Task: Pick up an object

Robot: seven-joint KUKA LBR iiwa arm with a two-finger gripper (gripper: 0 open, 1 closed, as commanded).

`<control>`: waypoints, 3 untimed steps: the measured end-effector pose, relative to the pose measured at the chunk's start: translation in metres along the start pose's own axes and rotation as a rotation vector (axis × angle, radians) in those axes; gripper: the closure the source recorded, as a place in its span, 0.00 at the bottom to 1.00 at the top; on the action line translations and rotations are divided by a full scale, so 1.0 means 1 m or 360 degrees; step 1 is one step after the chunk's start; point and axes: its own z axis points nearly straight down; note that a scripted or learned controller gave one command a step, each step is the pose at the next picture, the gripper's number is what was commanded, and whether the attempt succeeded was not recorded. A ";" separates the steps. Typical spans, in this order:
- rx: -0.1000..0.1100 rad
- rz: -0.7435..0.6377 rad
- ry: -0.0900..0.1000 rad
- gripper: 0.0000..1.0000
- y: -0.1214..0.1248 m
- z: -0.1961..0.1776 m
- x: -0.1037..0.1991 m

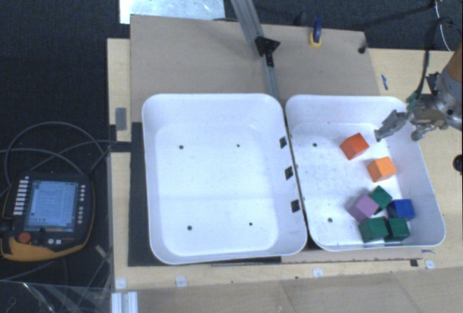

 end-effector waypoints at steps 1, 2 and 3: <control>0.0000 0.0000 0.0000 0.00 0.000 0.000 0.000; 0.0006 0.0006 0.0000 0.00 -0.003 0.045 -0.007; 0.0008 0.0005 0.0002 0.00 -0.006 0.107 -0.007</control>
